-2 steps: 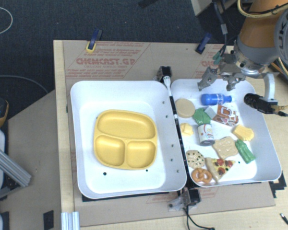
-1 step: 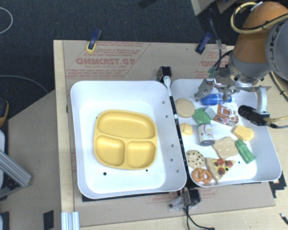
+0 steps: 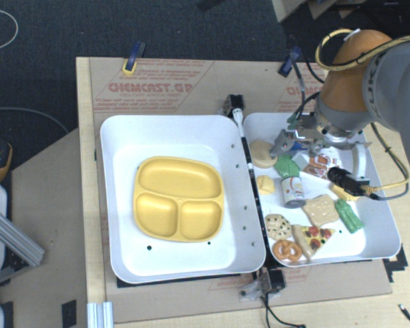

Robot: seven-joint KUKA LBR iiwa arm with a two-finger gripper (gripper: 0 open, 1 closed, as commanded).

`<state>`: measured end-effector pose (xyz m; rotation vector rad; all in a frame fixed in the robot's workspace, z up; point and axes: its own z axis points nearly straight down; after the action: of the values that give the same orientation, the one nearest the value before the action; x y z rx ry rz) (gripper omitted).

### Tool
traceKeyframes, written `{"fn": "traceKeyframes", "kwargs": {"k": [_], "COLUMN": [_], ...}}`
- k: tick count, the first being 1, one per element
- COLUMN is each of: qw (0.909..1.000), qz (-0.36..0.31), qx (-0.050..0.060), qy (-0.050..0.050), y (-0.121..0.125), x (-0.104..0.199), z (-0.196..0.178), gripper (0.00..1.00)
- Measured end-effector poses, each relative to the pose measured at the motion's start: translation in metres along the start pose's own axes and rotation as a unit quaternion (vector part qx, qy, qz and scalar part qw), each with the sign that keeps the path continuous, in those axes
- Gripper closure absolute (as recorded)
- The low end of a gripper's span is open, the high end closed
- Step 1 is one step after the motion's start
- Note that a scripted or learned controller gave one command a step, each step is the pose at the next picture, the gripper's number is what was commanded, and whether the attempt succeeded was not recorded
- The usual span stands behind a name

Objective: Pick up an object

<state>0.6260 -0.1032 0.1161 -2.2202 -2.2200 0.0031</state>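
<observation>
The right bin (image 3: 383,241) holds several toy foods. Among them are a tan round bun (image 3: 262,154), a green block (image 3: 285,166), a small tin can (image 3: 293,192), a toast slice (image 3: 320,209), a green bottle shape (image 3: 348,215), a chip cookie (image 3: 277,225), a pizza slice (image 3: 313,238) and a pretzel (image 3: 287,252). My gripper (image 3: 295,140) hangs low over the bin's back left part, just above the green block and beside the bun. Nothing is visibly held.
The left bin (image 3: 116,183) carries a yellow divided plate (image 3: 179,198). A red-and-white packet (image 3: 322,164) lies under the wrist. The arm's grey body and orange band (image 3: 352,74) cover the right bin's far corner, with cables looping to the right.
</observation>
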Motion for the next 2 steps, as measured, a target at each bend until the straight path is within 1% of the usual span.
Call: {"fn": "traceKeyframes", "kwargs": {"k": [1,2], "qw": [0.9999,0.9998], "qz": [0.000,0.000], "qx": [-0.014,-0.017], "qy": [-0.003,-0.006], "y": [0.007,0.008], "x": [-0.002,-0.004], "z": [0.008,-0.003], "gripper": [0.00,1.00]}}
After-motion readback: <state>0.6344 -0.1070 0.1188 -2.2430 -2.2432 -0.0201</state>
